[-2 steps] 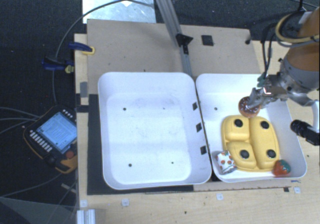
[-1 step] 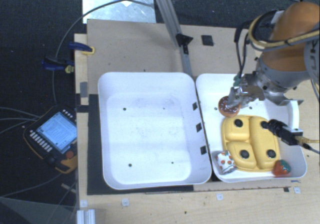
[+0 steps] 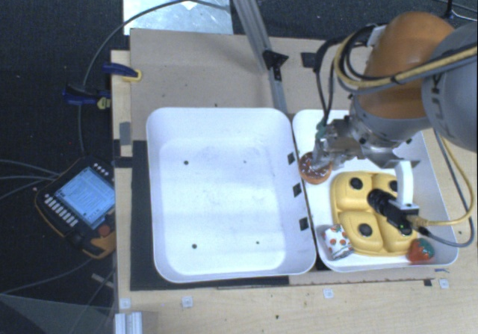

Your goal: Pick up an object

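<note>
Brown-frosted doughnut-like piece [image 3: 314, 168] noted at nine o'clock in the right bin [image 3: 448, 256], against the left wall.

The gripper [image 3: 323, 152] is positioned directly over that piece; whether it is open or closed cannot be told. The piece is judged light, rigid and probably smooth plastic, best taken across its outer rim. Little room is left for a finger on the wall side. A yellow moulded toy [image 3: 366, 213] is recorded at five o'clock of it, near but apart; a small patterned item [image 3: 335, 241] lies further towards six.
</note>
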Robot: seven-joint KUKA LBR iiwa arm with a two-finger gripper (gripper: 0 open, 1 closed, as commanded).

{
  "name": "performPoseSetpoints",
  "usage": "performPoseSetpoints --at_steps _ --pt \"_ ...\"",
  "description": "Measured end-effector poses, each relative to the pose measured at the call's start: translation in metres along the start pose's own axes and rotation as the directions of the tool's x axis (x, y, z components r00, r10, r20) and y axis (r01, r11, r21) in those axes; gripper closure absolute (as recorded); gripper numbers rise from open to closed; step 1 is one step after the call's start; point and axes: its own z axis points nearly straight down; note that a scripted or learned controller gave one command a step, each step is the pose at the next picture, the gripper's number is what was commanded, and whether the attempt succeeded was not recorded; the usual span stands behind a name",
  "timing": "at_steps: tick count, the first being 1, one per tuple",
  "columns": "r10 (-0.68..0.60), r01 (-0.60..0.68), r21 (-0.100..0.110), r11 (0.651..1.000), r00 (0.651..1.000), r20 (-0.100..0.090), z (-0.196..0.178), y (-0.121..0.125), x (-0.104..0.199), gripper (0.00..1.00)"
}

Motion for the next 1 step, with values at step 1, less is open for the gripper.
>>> performPoseSetpoints --at_steps 1 --pt "0.001 -0.001 0.000 1.000 1.000 0.000 0.0118 -0.0135 0.0492 1.00"
